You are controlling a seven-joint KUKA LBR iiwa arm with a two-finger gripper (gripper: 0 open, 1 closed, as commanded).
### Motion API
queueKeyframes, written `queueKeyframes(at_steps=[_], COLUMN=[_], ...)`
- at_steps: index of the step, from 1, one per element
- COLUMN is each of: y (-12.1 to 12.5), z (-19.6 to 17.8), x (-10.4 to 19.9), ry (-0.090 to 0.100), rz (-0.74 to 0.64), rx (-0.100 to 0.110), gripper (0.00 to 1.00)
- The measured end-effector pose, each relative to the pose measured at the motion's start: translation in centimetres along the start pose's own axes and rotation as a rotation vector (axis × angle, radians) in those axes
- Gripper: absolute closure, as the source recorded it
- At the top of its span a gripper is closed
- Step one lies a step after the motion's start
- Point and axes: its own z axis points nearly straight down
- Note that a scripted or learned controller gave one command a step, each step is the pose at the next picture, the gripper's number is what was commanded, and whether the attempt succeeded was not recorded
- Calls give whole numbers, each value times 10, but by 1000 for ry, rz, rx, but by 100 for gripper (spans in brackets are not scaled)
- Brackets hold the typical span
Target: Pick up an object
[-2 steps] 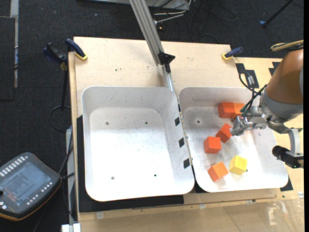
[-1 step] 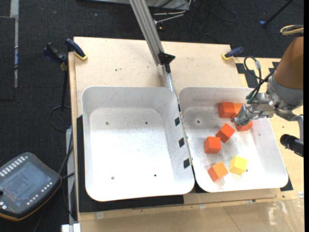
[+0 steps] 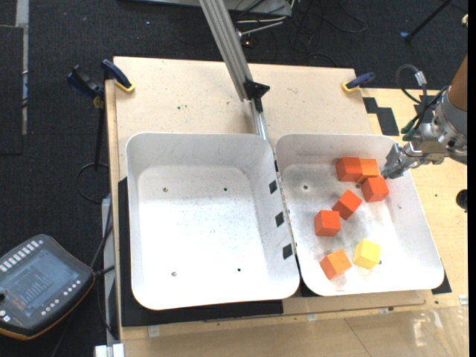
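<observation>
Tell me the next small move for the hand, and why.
Probably lower the hand a little toward the red block just below it and close on it. The hand sits at the upper right of the right bin, beside the cluster of blocks, and no block shows between its fingers.

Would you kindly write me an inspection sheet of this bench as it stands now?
Surface: wooden bench bearing two white bins, left bin and right bin.
Job's things: seven blocks in the right bin, mostly orange or red, one yellow block.
Clutter: nothing seen.
Grippers: gripper at the right bin's upper right, beside the red block.
Cables: cables on the floor behind the bench.
Surroundings: pendant at lower left; clamps on the bench corners.
</observation>
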Motion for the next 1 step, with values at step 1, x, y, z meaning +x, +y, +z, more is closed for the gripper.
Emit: queueKeyframes(at_steps=[1], y=[9], z=[-1], x=[57], ry=[4], rz=[-6], rx=[5], gripper=[100])
